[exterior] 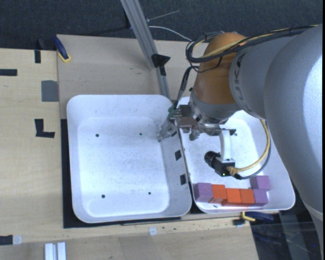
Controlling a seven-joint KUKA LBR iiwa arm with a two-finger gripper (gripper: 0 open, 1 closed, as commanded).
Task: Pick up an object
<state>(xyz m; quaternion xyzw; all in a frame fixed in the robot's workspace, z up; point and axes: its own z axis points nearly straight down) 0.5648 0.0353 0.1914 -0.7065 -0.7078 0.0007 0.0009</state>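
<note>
Two white bins side by side at frame centre, three purple blocks and two orange blocks at lower right

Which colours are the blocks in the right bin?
Purple and orange blocks, seen in the camera view.

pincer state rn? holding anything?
Pincer: open or shut cannot be told; nothing visibly held. Blocks lie in the right bin.
</note>
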